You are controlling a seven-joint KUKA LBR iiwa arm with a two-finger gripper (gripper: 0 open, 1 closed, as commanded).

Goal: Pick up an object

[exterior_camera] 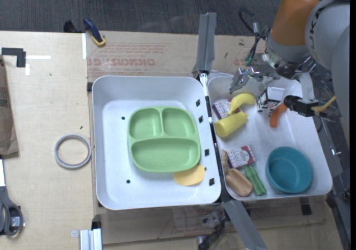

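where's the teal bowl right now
The round teal plastic bowl sits in the right-hand white bin, in its near right corner, to the right of the green stick-shaped toy.

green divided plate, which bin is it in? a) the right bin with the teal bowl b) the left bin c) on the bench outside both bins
b: the green divided plate lies flat in the left bin, with a yellow piece at its lower right edge, while the teal bowl sits in the right bin.
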